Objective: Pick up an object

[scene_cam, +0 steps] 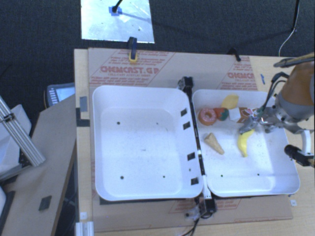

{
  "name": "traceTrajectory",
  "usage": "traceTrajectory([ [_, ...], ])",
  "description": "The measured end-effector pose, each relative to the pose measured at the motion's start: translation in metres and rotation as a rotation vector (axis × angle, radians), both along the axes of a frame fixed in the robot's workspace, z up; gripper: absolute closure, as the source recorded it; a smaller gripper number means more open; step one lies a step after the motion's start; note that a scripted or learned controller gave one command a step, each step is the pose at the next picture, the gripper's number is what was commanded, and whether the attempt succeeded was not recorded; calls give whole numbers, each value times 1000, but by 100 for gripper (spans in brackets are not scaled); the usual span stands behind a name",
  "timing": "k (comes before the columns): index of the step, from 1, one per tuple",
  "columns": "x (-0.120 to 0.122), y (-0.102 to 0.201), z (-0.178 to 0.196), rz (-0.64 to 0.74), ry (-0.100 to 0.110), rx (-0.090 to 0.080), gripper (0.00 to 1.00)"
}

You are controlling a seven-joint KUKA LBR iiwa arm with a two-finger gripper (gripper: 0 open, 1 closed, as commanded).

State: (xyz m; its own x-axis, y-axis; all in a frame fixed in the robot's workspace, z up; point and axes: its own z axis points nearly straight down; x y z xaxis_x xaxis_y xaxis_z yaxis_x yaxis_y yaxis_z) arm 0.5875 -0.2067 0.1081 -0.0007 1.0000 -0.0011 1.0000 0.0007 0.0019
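While the grey arm with its orange band (299, 85) reaches in over the right edge, the wooden table (82, 146) carries two shallow white plastic bins side by side on a sheet of printed cardboard (147, 69). Of these, the left bin (142, 146) fills the middle of the table, and the right bin (275, 181) sits against it toward the right edge, a black clip strip (193, 132) running between the two. Beyond the far edge of the table lies a square shiny metal plate (117, 13) on the dark floor.

Everything small is gathered in the far half of the right bin. A curved yellow banana (243, 144) lies near the middle, its upper end just under the tool (248, 126). A tan cone-shaped piece (214, 143) lies near the bin's left wall. Farther back are a pink ring doughnut (206, 115), a small red and green object (221, 114) touching it, and a pale yellow lump (229, 102) at the far wall.

The tool hangs just above the banana's top; whether its fingers are spread or pressed together I cannot tell.
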Motion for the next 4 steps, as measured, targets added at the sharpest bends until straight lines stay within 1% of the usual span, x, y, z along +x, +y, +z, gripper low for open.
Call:
traceTrajectory([
  [2, 0, 0, 0, 0, 0, 0, 0],
  [3, 1, -1, 11, 0, -4, -2, 100],
  [4, -3, 1, 3, 0, 1, 0, 100],
])
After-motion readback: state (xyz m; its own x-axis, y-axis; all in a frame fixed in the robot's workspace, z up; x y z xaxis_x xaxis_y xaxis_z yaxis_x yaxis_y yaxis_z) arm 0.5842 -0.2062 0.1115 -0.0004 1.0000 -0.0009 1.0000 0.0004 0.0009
